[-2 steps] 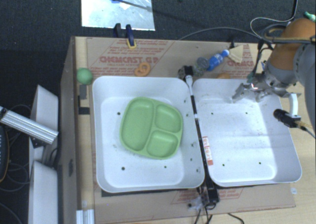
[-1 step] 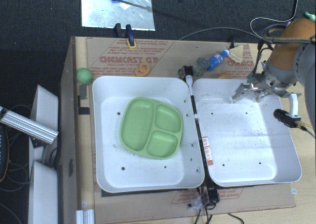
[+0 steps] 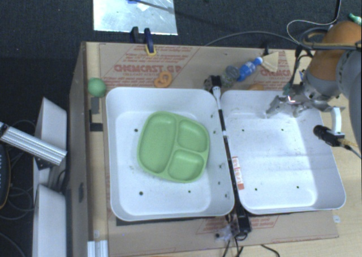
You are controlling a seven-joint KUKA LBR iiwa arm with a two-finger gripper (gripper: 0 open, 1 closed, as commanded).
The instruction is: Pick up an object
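A light green divided plate (image 3: pixel 172 146) with three compartments lies flat in the middle of the left bin (image 3: pixel 121 193). My gripper (image 3: pixel 287 106) hangs over the far right part of the right bin (image 3: pixel 283 193), well away from the plate. Its two grey fingers (image 3: pixel 274 107) are spread apart and nothing sits between them. The grey arm with its orange band (image 3: pixel 336 41) comes in from the upper right.
On the cardboard behind the bins lie a green ball (image 3: pixel 96 86), an orange ring-shaped piece (image 3: pixel 163 79) and a blue bottle (image 3: pixel 248 69). A black cable fitting (image 3: pixel 328 135) hangs by the right bin's right rim. A black divider (image 3: pixel 225 142) runs between the bins.
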